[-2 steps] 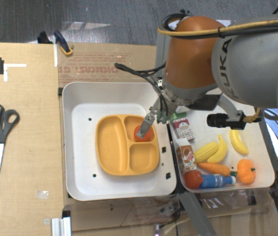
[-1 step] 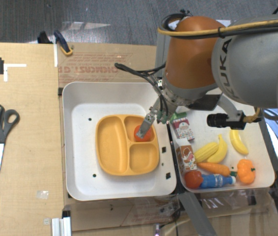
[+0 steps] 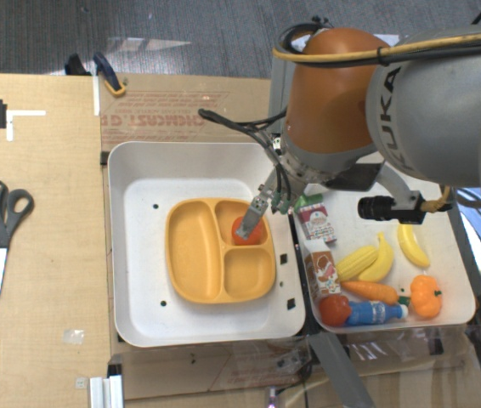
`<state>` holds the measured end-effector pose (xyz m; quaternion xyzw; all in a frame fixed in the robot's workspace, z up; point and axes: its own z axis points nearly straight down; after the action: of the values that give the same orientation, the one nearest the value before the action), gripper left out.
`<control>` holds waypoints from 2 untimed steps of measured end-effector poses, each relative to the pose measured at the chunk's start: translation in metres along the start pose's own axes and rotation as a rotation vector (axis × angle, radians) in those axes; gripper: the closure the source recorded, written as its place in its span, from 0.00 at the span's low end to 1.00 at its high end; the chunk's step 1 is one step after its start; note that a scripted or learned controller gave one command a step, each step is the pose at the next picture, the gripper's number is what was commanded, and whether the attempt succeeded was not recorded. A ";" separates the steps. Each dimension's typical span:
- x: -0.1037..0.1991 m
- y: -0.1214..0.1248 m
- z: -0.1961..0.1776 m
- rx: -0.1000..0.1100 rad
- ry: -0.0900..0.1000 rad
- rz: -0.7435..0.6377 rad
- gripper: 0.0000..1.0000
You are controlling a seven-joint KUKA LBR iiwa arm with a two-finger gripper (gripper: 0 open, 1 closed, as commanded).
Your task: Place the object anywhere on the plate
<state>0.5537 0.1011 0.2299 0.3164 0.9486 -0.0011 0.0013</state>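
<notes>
A yellow divided plate (image 3: 198, 257) lies in the left white bin (image 3: 134, 253). A small red-orange object (image 3: 253, 233) rests in the plate's upper right compartment. My gripper (image 3: 254, 218) reaches down from the arm's orange band right over that object, its grey finger touching or just above it. The wrist hides how the fingers stand around the object.
The right bin (image 3: 457, 308) holds a small carton (image 3: 315, 223), a brown packet (image 3: 319, 270), bananas (image 3: 368, 260), a carrot (image 3: 375, 292), a tomato (image 3: 335, 309), a blue bottle (image 3: 376, 314) and an orange pumpkin (image 3: 426, 296). Scissors (image 3: 2, 219) lie on the bench at left.
</notes>
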 end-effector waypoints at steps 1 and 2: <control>0.000 0.000 0.000 0.000 0.000 0.000 0.00; 0.000 0.000 0.000 0.000 0.000 0.000 0.00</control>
<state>0.5537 0.1011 0.2299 0.3164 0.9486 -0.0011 0.0013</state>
